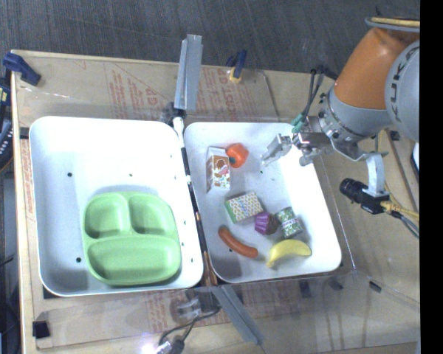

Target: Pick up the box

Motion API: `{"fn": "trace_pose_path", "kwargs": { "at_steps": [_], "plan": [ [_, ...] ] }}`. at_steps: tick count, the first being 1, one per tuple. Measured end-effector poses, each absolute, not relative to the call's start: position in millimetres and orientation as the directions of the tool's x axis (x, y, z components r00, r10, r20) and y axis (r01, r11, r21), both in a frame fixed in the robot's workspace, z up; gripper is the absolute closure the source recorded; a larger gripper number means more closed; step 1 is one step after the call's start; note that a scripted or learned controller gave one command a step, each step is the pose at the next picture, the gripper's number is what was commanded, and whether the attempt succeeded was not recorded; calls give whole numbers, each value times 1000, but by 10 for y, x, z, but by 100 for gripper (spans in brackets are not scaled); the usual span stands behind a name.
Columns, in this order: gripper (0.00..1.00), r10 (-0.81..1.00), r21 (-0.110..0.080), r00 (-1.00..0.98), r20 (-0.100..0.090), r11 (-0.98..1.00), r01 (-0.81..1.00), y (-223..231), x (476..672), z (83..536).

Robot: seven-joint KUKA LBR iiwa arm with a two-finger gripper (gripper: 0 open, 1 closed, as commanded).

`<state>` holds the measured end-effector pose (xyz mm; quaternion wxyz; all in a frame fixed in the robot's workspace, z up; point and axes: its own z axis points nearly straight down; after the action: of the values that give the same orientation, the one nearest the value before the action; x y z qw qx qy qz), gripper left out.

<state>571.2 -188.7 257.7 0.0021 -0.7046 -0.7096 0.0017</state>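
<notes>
Two boxes lie in the right bin [325, 220]. One is a small white carton with a red and brown picture [218, 169], near the bin's far left side. The other is a flat box with a green and pink pattern [244, 206], in the bin's middle. My gripper [289, 152] hangs over the bin's far right part, to the right of the carton and beyond the patterned box. Its fingers stand apart with nothing between them, and it touches neither box.
An orange-red round fruit [238, 154] sits against the carton. Near the front lie a purple item [263, 223], a small can [288, 222], a sausage [238, 243] and a banana [289, 251]. The left bin [52, 146] holds a green divided tray [131, 238].
</notes>
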Motion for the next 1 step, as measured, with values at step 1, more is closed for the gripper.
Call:
{"fn": "trace_pose_path", "kwargs": {
  "at_steps": [1],
  "plan": [
    [0, 995, 2, -98, 0, 98, 995, -1365, 5428, 974]
  ]
}}
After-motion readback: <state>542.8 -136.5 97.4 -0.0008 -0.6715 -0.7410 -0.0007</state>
